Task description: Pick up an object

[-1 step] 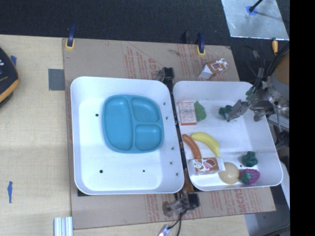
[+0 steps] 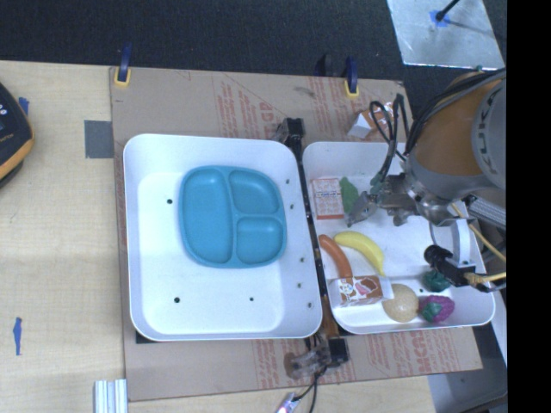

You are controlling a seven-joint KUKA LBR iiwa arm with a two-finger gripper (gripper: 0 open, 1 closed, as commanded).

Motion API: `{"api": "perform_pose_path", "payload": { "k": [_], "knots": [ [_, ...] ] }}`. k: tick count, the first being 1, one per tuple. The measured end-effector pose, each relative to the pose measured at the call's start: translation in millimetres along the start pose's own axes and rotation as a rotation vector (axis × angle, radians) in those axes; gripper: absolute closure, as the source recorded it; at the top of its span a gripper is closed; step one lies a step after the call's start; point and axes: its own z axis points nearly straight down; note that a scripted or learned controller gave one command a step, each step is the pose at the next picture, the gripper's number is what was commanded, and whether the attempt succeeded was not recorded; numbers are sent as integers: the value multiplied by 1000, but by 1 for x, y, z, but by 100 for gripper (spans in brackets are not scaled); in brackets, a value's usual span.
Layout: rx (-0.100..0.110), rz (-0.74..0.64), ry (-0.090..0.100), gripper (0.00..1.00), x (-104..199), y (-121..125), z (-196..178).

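Hovering at about two o'clock of the right bin (image 2: pixel 320 231), the gripper (image 2: pixel 372 203) sits low over the green leafy piece (image 2: pixel 349 193); whether its fingers are open or closed I cannot tell. Nothing appears held, so the reach seems to be in hand, the grasp not yet made. The banana (image 2: pixel 362 249) lies mid-bin, the sausage (image 2: pixel 336 256) at nine o'clock of it. The left bin (image 2: pixel 138 231) holds a blue plate (image 2: pixel 231 215). Next comes settling squarely on one item.
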Motion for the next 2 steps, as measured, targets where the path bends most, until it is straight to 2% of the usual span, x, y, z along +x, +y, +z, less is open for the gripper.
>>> {"api": "perform_pose_path", "payload": {
  "k": [1, 2],
  "knots": [
    [-9, 0, 0, 0, 8, 72, 37],
    [-9, -1, 2, 0, -1, 91, 37]
  ]
}}
